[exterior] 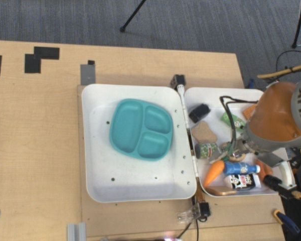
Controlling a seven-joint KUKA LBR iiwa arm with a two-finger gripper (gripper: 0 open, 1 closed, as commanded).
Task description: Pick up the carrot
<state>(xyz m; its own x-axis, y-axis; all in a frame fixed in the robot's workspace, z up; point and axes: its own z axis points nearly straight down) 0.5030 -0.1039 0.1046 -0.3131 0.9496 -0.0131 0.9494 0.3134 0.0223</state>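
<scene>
The carrot (pixel 213 172) is orange and lies tilted in the right bin (pixel 251 93), near its front left corner, thick end pointing up and to the right. My gripper (pixel 233 152) hangs from the orange-banded wrist over the middle of that bin. It stands just above and to the right of the carrot's thick end. The arm hides the bin's right side.
Beside the carrot lie a blue bottle (pixel 241 168) and a white-and-black box (pixel 243 182). A green can (pixel 207 150), a tan block (pixel 204 132), a black item (pixel 198 112) and a green item (pixel 228 118) crowd the right bin. A teal divided plate (pixel 141 129) sits in the left bin (pixel 98 185).
</scene>
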